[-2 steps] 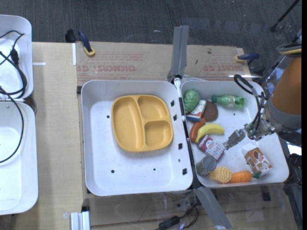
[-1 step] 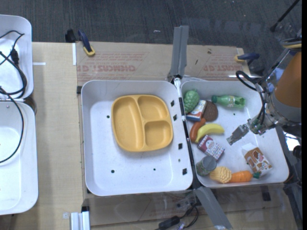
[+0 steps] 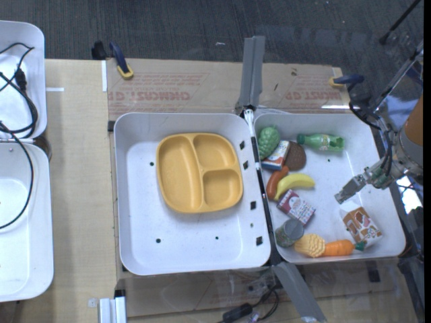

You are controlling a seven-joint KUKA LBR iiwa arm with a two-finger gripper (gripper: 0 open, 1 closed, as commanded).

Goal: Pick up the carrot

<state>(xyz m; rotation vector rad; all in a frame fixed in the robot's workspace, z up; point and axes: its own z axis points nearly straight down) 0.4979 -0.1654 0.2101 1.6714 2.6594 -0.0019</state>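
The carrot [image 3: 339, 247], orange with a green stub at its right end, lies along the front wall of the right bin [image 3: 384, 150]. Its left end touches a yellow corn cob [image 3: 311, 245]. My gripper [image 3: 351, 188] hangs over the right side of that bin, above and slightly right of the carrot and well apart from it. It holds nothing that I can see. A small brown and white carton [image 3: 361, 225] lies between the gripper and the carrot.
The right bin also holds a green bottle [image 3: 322, 140], a green vegetable [image 3: 268, 140], a banana [image 3: 296, 182], a red packet [image 3: 296, 206] and a grey can [image 3: 289, 233]. A yellow divided plate [image 3: 200, 171] sits in the left bin [image 3: 135, 200].
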